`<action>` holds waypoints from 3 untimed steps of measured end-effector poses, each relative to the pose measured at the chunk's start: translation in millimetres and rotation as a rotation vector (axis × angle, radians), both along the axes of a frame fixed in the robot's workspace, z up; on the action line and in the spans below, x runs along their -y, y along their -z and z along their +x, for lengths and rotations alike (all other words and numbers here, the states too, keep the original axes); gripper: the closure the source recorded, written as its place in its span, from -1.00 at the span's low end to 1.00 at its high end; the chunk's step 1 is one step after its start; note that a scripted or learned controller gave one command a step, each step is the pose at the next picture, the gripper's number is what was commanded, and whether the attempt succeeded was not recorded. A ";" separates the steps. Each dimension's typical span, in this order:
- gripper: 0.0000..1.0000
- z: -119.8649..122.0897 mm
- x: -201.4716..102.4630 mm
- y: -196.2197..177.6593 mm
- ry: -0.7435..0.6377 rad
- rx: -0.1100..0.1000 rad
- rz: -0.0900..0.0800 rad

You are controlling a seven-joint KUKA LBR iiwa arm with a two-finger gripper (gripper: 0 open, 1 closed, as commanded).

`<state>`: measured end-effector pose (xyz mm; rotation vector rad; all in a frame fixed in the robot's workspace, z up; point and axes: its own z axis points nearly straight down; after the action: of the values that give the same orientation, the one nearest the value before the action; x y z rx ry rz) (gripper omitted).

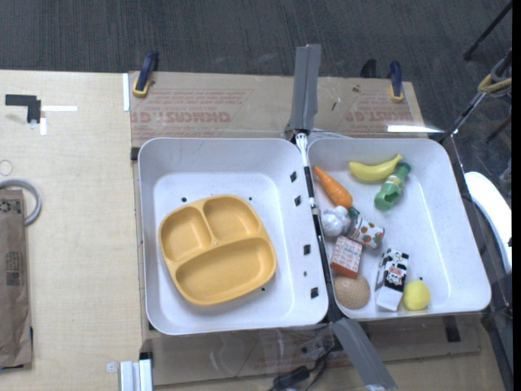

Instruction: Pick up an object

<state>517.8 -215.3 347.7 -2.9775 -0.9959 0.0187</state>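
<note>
Camera view, starting at the near edge: the right bin [456, 177] holds all the small objects that could be picked up, and its front row lies closest. A yellow lemon [416, 295] sits in the near right part, touching a black-and-white milk carton [392, 277] that lies just to its left. Left of the carton, against the wall between the bins, rests a round brown biscuit [352, 292].

Just behind the biscuit is an orange box [347, 256], and beside it a small white packet [368, 233] with red spots. A crumpled silver lump [334, 220] lies next, close to the dividing wall. Beyond it a carrot [333, 186] lies at a slant. A green bottle [391, 187] is tilted to the carrot's right, and its top touches a banana [375, 169], the farthest object in this bin.

The left bin [155, 218] holds a yellow divided plate [216, 249], lying flat in the middle.

A brown paper bag [12, 275] lies on the bench at far left. Behind the bins a sheet of cardboard [244, 104] is held by two blue clamps [146, 72].
</note>
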 end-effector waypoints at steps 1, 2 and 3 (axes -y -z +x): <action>1.00 35.9 -7.0 -64.9 0.441 0.006 -0.003; 1.00 36.9 -7.7 -71.7 0.436 -0.001 -0.006; 1.00 -34.8 -57.4 132.5 0.447 0.005 -0.002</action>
<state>483.0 -158.0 215.2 -3.1249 -0.3105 0.0108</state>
